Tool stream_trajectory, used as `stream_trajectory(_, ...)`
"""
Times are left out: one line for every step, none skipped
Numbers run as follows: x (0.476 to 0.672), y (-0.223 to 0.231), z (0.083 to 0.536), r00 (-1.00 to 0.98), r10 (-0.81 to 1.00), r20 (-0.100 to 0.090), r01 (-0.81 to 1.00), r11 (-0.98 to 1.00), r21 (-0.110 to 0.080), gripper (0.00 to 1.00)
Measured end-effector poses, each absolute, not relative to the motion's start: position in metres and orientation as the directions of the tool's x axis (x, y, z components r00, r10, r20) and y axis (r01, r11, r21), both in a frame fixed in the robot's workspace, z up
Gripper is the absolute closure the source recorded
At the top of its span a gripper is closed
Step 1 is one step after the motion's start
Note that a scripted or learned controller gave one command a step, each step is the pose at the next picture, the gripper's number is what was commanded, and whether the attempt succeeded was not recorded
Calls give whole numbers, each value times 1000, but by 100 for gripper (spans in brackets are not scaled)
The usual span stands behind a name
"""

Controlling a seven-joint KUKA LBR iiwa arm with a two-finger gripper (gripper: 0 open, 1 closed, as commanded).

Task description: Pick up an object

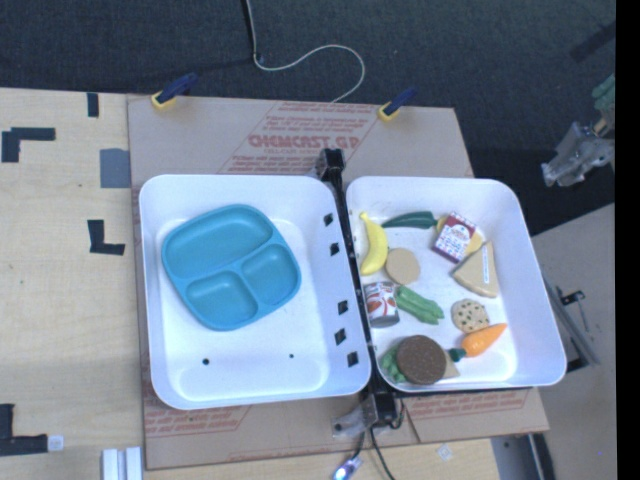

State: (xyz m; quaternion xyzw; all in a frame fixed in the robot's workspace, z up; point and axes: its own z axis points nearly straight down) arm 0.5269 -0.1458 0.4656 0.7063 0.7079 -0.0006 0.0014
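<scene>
Cardboard (300, 143) (red "CHEMCAST GP" print)

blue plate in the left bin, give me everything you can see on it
The blue plate is a light blue, smooth, plastic-looking tray with rounded corners and three compartments: one large, two smaller. It lies flat, right side up, turned at a slant, in the upper half of the left bin. Nothing sits in it or touches it besides the bin floor.

A blue divided plate (231, 265) lies in the left bin (165, 368); cardboard (290, 138) lies under both bins.
</scene>
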Motion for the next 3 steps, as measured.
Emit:
stream_trajectory(527, -146, 476, -3, 1000, -4, 1000, 3, 2, 100)
stream_trajectory(528, -146, 486, -3, 1000, -5, 1000, 3, 2, 100)
stream_trajectory(528, -146, 495, -3, 1000, -6, 1000, 3, 2, 100)
